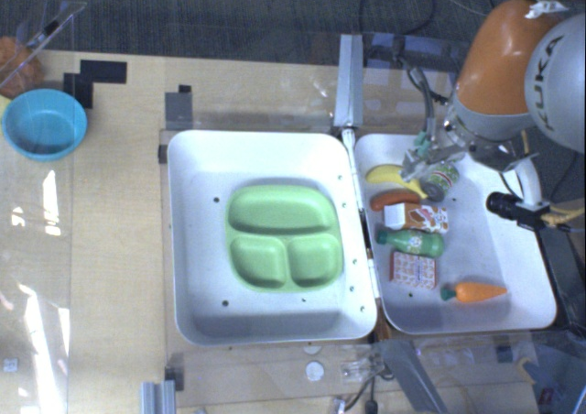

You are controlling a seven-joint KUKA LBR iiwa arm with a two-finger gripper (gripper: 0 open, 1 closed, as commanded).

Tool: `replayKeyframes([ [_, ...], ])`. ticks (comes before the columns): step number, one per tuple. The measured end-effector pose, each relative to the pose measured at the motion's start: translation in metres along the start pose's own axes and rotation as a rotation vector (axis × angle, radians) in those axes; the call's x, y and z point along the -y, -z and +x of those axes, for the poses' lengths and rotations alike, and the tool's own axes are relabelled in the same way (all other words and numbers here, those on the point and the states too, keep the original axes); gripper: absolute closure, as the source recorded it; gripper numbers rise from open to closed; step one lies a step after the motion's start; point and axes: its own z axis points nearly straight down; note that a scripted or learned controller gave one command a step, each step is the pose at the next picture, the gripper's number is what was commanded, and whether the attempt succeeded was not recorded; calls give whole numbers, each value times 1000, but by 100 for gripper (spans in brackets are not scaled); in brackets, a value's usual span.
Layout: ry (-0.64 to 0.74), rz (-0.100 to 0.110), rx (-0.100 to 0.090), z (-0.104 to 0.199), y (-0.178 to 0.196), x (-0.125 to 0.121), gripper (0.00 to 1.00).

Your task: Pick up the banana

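The yellow banana (388,174) lies at the back left of the right bin (513,256), partly under a red sausage (396,198). My gripper (423,161) hangs over the back of that bin, just right of the banana's end and above a small can (440,181). The grey arm with its orange band (499,55) comes in from the upper right. The fingers are small and seen from above, and nothing shows between them.
The right bin also holds a green bottle (410,241), a small white-and-red carton (424,217), a red patterned box (414,269) and an orange carrot (476,291). A green divided tray (282,234) sits in the left bin (192,247). A blue bowl (44,123) stands far left.
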Motion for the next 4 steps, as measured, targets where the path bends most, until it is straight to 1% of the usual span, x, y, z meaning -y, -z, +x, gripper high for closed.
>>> replayKeyframes([
  [1,0,0,0,0,0,0,0],
  [2,-132,2,0,-49,-100,-32,0],
  [3,-128,-6,3,-49,-87,-35,100],
  [4,-128,-6,3,-49,-87,-35,0],
])
